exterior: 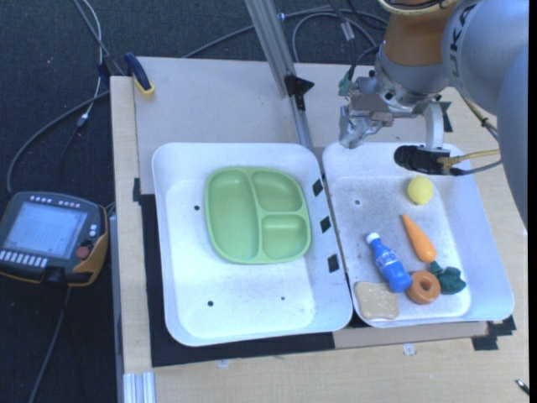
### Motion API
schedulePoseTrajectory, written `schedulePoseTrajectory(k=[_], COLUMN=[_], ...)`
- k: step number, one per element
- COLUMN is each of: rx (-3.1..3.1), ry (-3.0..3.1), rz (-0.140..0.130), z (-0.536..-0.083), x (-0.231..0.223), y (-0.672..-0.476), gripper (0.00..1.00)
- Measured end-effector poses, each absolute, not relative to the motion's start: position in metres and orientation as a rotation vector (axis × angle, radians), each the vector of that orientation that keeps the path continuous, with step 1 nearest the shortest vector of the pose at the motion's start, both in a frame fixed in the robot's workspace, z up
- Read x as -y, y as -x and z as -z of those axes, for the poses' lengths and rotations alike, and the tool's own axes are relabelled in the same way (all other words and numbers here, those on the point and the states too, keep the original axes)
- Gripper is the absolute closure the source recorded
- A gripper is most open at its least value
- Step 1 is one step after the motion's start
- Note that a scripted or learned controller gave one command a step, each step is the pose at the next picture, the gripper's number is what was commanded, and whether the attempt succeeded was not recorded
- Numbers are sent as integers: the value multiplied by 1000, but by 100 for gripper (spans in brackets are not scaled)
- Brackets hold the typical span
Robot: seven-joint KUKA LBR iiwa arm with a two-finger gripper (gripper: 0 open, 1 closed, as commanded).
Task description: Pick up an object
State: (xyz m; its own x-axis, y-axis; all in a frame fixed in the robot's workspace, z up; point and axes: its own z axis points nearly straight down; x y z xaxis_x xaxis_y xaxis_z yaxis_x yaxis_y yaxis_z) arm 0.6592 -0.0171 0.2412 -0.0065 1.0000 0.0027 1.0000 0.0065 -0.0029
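Grey arm with orange band (436,23) reaches over the right shallow white bin (491,250); its two-finger gripper (352,133) hangs at the bin's far left corner, nothing visibly between the fingers (their spread cannot be told). Left bin (176,225): green three-compartment plastic plate (256,214). Right bin: blue bottle (387,261), orange carrot (418,238), orange ring (424,286), yellow ball (420,191).

Bright, even overhead light, slightly soft focus.
White bins (252,309) verge on glare; shadows stay faint; the dark floor (50,40) looks grainy.
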Motion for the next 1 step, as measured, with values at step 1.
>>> schedulePoseTrajectory(k=[1], rx=[2226], ry=[2214], rz=[1], z=[-246], x=[-39], y=[-654], gripper=[100])
